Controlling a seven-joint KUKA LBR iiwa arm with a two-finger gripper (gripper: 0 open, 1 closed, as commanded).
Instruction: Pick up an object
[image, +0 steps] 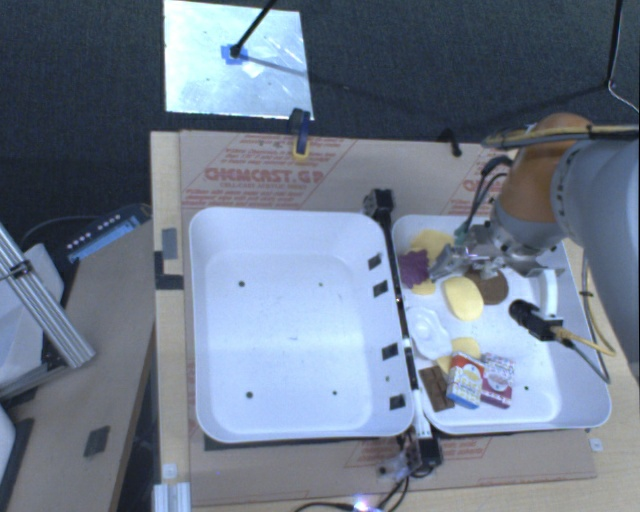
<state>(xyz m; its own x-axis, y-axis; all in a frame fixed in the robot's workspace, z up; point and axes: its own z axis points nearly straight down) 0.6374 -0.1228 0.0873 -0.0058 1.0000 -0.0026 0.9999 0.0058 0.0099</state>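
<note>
Camera view: right bin (585, 400), centre right of frame.
Gripper (455, 262): low over toys; grip state cannot be told.
Nearest object: yellow oval piece (463, 298), just below gripper.

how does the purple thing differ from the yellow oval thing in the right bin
The purple thing is dark, smaller and irregular in outline; the yellow oval is pale, larger and smoothly rounded. The purple thing lies close to the bin's left wall, the oval nearer the middle. Both lie in the right bin, near the claw.

Grey rounded arm (600, 190), orange band (540, 170) above wrist, black cables, metal fingers (445, 262)
</note>
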